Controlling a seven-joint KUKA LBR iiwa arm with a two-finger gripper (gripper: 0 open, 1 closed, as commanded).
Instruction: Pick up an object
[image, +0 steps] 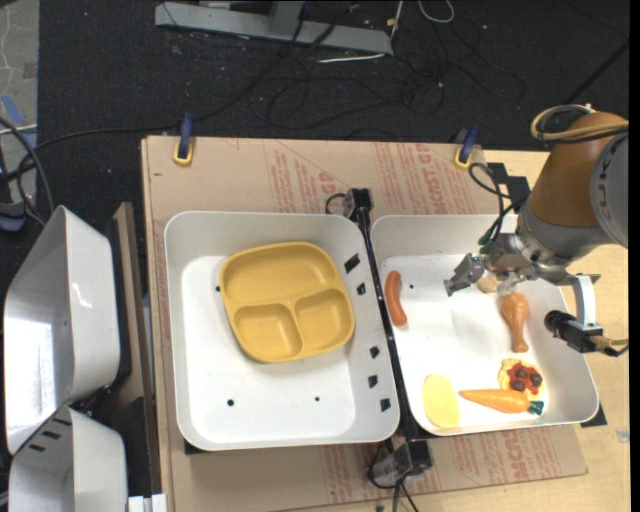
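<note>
Here my hand (478, 272) hangs low over the upper part of the right bin (430, 235), reaching in from the right with my grey arm and its orange band (580, 150) above it. How far it is open I cannot tell; its dark tip blurs against the white floor and nothing is plainly caught in it.

Just beside my hand, toward the right and a little lower, lies a toy chicken drumstick (516, 318), its bony end pointing down. Whether I touch it, I cannot say. Near the bin's left wall a red sausage (396, 298) lies lengthwise, well apart from my hand. Along the lower edge sit a pale yellow oval piece (441, 400), an orange carrot (492, 400) with a green tip lying on its side, and just above the carrot a small yellow round topped with dark red bits (521, 376).

The left bin (190, 330) holds a yellow divided plate (287, 300), tilted a bit askew in it. Both bins rest on the cardboard-covered table (260, 165).
</note>
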